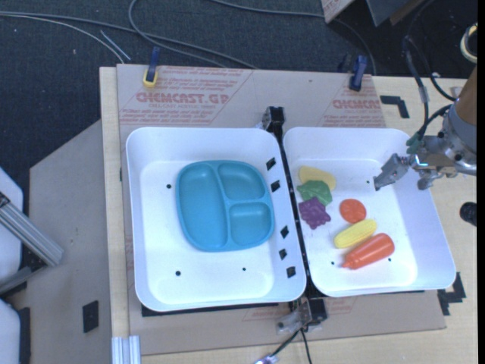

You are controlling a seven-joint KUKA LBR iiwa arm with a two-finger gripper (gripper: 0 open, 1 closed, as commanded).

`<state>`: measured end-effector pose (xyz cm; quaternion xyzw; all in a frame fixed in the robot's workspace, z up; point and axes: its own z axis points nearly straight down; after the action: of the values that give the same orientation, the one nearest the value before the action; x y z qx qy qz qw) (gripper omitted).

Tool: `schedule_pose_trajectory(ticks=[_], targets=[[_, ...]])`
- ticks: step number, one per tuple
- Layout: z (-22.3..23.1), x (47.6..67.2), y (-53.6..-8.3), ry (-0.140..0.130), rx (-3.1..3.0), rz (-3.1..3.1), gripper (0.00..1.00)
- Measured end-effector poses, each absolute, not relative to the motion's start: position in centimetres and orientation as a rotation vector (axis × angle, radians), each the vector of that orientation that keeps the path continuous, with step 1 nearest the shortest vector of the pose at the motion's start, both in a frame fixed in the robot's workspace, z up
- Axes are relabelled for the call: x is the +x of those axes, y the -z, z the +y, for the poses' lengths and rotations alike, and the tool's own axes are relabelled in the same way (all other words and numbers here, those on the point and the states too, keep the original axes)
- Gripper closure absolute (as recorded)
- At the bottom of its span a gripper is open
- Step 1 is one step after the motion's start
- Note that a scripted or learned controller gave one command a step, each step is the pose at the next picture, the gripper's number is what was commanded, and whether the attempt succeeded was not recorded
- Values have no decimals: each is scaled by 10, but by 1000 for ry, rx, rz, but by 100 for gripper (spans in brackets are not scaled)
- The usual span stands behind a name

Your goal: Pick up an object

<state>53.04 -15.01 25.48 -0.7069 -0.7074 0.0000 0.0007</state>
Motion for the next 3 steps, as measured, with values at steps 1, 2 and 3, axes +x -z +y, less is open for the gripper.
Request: schedule_pose_trajectory(ticks=[1,2,3], targets=[[-151,535,-193,-4,-2217,-2217,0],[-148,535,-130,-4,-2216,-2217,0],[-147,534,-82,-3,-2217,-2217,0]])
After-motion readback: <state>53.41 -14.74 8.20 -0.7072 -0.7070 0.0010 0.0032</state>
